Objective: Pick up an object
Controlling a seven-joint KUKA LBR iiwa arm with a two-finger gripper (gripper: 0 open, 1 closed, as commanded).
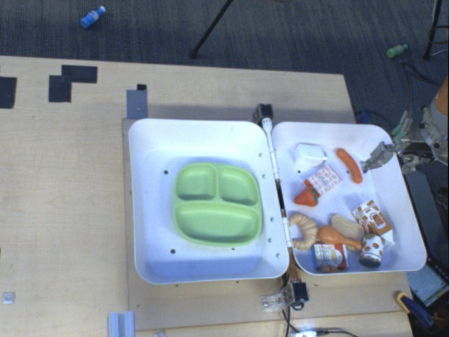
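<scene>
Approaching right bin (414,248); nothing grasped yet.
Gripper (379,156) hovers at its far-right rim beside the orange sausage (349,165); jaws' state I cannot tell. I judge descent comes next.

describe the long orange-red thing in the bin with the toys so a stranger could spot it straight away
Start at the right white bin, the one crowded with small toys. Near its far edge, right of the white block, lies a toy sausage. It is the only slim, smooth orange-red piece, lying aslant apart from the pile nearer the camera.
</scene>
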